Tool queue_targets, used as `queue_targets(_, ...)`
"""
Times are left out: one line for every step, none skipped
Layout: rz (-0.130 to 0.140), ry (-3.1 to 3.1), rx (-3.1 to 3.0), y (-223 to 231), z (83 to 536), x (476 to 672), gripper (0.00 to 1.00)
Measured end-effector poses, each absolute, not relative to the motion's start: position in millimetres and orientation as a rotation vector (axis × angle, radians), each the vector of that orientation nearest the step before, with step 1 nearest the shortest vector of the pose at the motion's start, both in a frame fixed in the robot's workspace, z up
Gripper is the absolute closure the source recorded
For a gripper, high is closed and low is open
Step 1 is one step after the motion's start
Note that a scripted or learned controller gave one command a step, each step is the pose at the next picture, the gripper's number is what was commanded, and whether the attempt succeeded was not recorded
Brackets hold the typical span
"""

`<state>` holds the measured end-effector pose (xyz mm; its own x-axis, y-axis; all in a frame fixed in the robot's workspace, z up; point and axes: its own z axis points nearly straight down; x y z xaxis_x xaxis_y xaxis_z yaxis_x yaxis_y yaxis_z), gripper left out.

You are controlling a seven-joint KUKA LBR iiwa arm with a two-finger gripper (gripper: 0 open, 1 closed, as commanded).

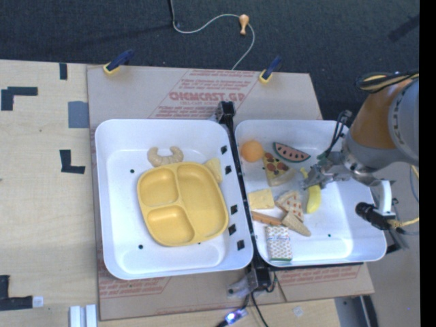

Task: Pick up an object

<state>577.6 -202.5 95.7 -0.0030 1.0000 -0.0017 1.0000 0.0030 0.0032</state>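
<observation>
1. Gripper (pixel 315 178) hangs low in the right bin (pixel 340 251), just above the banana (pixel 313 199).
2. Banana looks light, smooth and curved, likely slippery.
3. Best grasped across its narrow middle.

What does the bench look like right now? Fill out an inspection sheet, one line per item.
Surface: two shallow white bins, left bin and right bin, on a printed cardboard sheet over a pale wooden bench.
Job's things: right bin holds an orange ball, watermelon slice, pizza slice, cheese wedge, sandwich pieces, yellow banana-like piece and small green-white carton.
Clutter: yellow divided plastic tray and tan pretzel-shaped piece in left bin.
Grippers: gripper low over right bin beside the yellow piece; fingers unclear.
Cables: white cord behind; yellow cable on arm.
Surroundings: dark carpet; two clamps.
</observation>
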Motion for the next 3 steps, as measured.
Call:
queue_targets(0.003,2.22,2.218,-210,155,579.5,1.0)
queue_targets(0.002,2.22,2.219,-216,211,572.0,1.0)
queue_targets(0.0,2.223,2.22,-215,225,572.4,1.0)
